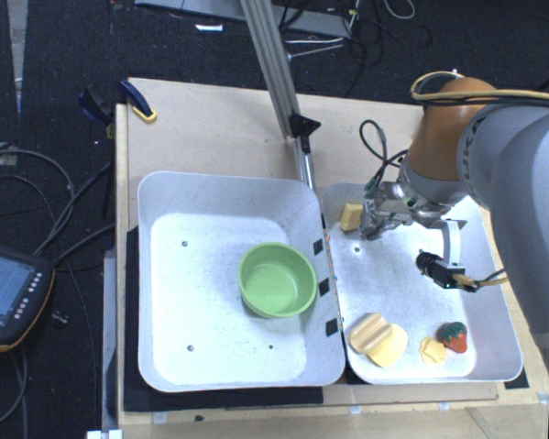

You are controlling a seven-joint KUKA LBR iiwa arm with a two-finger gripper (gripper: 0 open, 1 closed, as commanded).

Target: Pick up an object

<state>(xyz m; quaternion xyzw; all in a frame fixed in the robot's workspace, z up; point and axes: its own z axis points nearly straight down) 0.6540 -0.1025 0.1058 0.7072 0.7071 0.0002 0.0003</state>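
My gripper (370, 226) hangs low over the far left part of the right bin (487, 358). Just to its left a small pale yellow block (351, 216) rests against the bin's far left wall, next to the fingers rather than between them. At the bin's near side lie a pale yellow sliced piece (377, 338), a small yellow bit (432, 351) and a red and green strawberry-like toy (453, 336). A green bowl (276, 278) stands upright in the left bin (171, 346).
A slanted metal pole (278, 72) with a black clamp rises behind the bins. A black cable end with a green light (442, 270) dangles over the right bin. A blue and yellow clamp (134, 101) sits at the bench's far left corner.
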